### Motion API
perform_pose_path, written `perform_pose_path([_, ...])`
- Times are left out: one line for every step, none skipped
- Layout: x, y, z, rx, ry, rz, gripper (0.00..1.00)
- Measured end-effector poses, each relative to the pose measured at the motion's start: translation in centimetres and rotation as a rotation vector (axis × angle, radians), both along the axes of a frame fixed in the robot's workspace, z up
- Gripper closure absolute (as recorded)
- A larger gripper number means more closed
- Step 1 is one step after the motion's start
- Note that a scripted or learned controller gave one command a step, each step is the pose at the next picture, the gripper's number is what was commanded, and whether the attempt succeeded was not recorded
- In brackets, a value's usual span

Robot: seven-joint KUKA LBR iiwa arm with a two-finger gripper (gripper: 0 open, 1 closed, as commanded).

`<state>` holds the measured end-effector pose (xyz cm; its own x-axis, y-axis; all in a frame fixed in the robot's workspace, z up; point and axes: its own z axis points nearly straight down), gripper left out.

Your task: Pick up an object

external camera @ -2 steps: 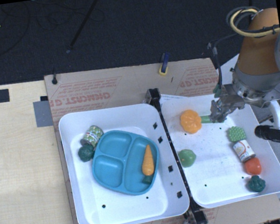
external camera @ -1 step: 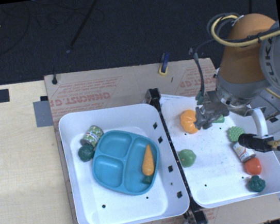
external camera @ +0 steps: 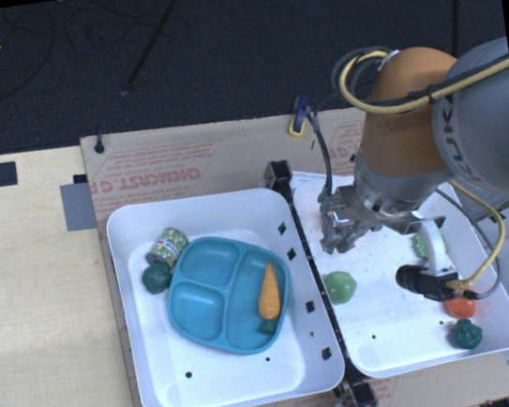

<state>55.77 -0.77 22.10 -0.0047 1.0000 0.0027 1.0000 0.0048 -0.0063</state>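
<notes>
Approach step: claw (external camera: 337, 233) hovering in right bin (external camera: 391, 357), nothing visibly gripped; how far open, cannot tell.
Green ball (external camera: 340, 286) lies just toward six o'clock; next move calls for descent onto it.

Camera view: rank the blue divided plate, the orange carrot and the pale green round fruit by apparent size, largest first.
1. Blue divided plate
2. Orange carrot
3. Pale green round fruit, close to the carrot: shorter but wider.

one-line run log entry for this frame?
phase: reach | gripper: over right bin, nothing seen held | nearest: green ball | carrot on blue plate, left bin
</notes>
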Motion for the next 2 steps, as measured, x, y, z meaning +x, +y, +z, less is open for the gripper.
perform_pose_path([-0.40, 4.88, 1.68, -0.001, -0.004, 0.000, 1.00])
perform_pose_path([-0.65, 4.59, 1.56, -0.002, -0.002, -0.005, 1.00])
